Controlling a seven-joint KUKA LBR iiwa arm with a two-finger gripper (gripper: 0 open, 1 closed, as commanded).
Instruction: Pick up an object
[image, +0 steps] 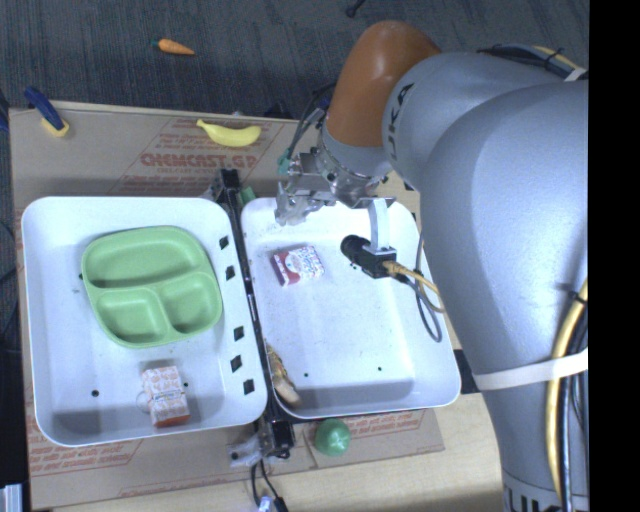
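Currently, your gripper (298, 203) hangs at the far edge of the right bin (345, 385), finger state not discernible, while the red-and-white packet (297, 265) lies ungrasped on the bin floor just beside it, so the pick remains undone.

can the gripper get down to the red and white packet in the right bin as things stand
Probably yes: the gripper hangs just above and behind the red and white packet, which lies alone on the right bin floor with nothing over it.
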